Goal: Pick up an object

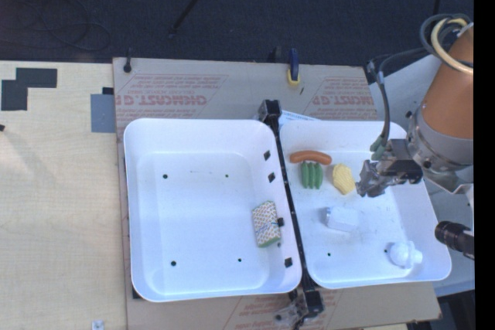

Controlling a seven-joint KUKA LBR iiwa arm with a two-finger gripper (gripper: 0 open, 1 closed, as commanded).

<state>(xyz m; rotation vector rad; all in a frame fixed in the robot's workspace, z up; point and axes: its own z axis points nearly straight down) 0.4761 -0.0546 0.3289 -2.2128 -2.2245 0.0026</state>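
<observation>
- Over the right bin (433, 243), my pincer (370, 185) hangs at that bin's right-hand part, reached in from the right side of the camera view.
- My pincer state: I cannot tell from this view whether it is released or clenched; nothing shows clearly inside it.
- Yellow object (343, 179): lies on the right bin floor just beside my pincer, on its left. Whether the two touch cannot be told.
- Green object (312, 175): lies left of the yellow object, near the divider side of the right bin.
- Orange-red sausage-shaped object (310, 158): lies just behind the green object, lengthwise across the bin, touching or nearly touching it.
- Pale translucent object (339, 219): rests near the middle of the right bin, in front of the yellow object, apart from it.
- White rounded object (401, 253): sits in the near right corner of the right bin, well apart from the others.
- Left bin (147, 166): carries one patterned green-and-white block (266, 223), against its right wall.
- Both bins stand side by side, touching, on a cardboard sheet (193, 93) on the tabletop (54, 189).
</observation>
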